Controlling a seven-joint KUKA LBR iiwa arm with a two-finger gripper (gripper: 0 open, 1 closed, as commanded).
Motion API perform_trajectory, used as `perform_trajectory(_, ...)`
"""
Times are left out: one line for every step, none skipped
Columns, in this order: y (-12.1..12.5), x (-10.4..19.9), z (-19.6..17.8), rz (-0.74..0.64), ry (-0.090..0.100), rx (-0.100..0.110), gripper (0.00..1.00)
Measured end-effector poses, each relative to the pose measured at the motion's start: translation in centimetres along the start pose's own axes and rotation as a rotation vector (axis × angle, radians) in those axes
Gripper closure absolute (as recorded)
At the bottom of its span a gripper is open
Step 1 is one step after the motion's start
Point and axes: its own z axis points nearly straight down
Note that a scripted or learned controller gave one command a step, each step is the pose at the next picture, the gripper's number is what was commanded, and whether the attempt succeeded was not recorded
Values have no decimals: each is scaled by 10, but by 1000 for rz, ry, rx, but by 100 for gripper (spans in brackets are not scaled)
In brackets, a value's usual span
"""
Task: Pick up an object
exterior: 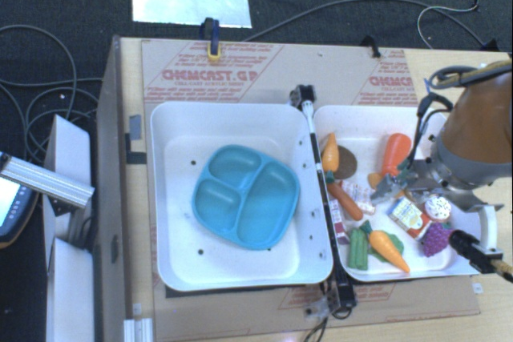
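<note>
although no single target is named, the likeliest object is the small red-and-white carton [407, 215], lying in the right bin [353, 118] among crowded toy food. the gripper [390, 187] sits low just up-left of it, beside an upright orange carrot [396, 152]; whether its jaws are parted cannot be told, and nothing is seen held. the left bin [172, 172] carries a blue divided plate [245, 195], kept apart, judged as a drop zone.

Jumbled toy food [385, 212] in right bin [365, 121]
</note>
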Motion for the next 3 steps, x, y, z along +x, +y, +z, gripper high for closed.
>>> perform_trajectory(59,-5,60,0,1,1,0)
perform_trajectory(173,-11,76,-2,0,-1,0)
perform_trajectory(173,-84,41,0,-2,-3,0)
